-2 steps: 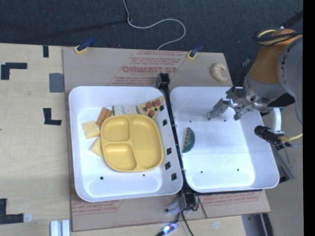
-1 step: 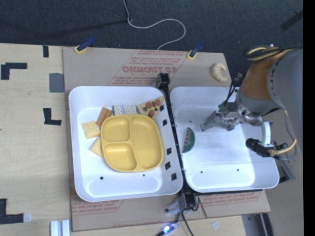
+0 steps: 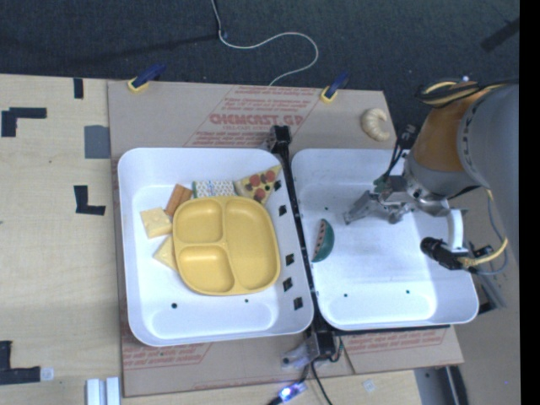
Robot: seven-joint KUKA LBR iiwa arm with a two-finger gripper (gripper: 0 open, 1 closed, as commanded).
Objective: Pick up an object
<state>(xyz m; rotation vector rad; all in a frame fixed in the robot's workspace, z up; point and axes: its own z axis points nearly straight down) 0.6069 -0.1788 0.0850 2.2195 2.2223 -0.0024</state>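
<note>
The grey arm [image 3: 472,142], with its orange band, reaches over the right bin [image 3: 396,306], a shallow white tray of smooth plastic with rounded corners. Its metal pincer [image 3: 375,209] hangs low above the bin's floor, and whether it is apart or together cannot be told from this angle; nothing is seen in its grip. A watermelon-slice toy [image 3: 323,240], a curved wedge with a green rind, lies against that bin's left wall, apart from the pincer. In the left bin [image 3: 148,310] sits a glossy yellow plate [image 3: 226,245] with three compartments, over flat toy food pieces [image 3: 157,221]. Both bins rest on brown cardboard [image 3: 245,116] on the counter.
</note>
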